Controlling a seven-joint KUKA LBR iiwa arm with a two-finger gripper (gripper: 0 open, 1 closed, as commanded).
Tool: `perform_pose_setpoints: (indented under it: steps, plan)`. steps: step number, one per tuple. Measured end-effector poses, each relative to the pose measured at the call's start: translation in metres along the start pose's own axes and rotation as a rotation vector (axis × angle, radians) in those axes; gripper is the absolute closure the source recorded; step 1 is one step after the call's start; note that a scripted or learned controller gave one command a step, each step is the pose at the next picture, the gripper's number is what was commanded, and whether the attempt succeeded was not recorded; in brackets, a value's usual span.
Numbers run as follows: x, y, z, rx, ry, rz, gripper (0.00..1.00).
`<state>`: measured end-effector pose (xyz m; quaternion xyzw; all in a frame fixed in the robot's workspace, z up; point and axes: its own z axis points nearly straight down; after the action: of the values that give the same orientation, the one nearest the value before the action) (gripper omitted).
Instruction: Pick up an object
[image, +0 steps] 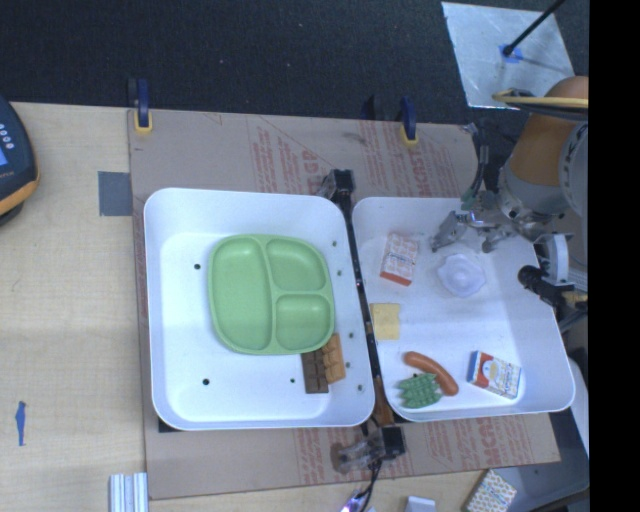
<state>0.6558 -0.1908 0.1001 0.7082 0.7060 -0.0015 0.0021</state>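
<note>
Two shallow white bins sit side by side on the bench. The left bin (170, 300) holds a green divided plate (270, 293) near its centre, and a brown waffle-like block (324, 365) lies just beside the plate's 5 o'clock edge, touching or nearly touching it. The right bin (540, 340) holds the loose items: a small red-and-white packet (400, 259) toward 10 o'clock of that bin, a clear plastic cup (462, 274) toward 12 o'clock, a pale yellow square (385, 321) at 9 o'clock against the bin's inner wall, a red sausage (432, 372) at about 7 o'clock with a green leafy piece (418, 391) touching it just below, and a small carton (495, 375) printed in red, white and blue toward 5 o'clock. The arm enters from 3 o'clock of the view, and its gripper (470, 233) hangs over the far part of the right bin, just at 12 o'clock of the clear cup. Its two fingers are spread wide, tips splayed to either side, with nothing between them. The cup lies directly below and slightly nearer the camera than the fingertips; whether they touch it cannot be told.
</note>
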Motion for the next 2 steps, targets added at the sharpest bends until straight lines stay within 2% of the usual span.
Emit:
perform_pose_setpoints:
  steps: [1,2]
  plan:
    - [0.005,0.001,-0.010,0.002,0.003,-0.008,1.00]
    - [0.085,-0.033,-0.087,-0.002,0.007,-0.014,1.00]
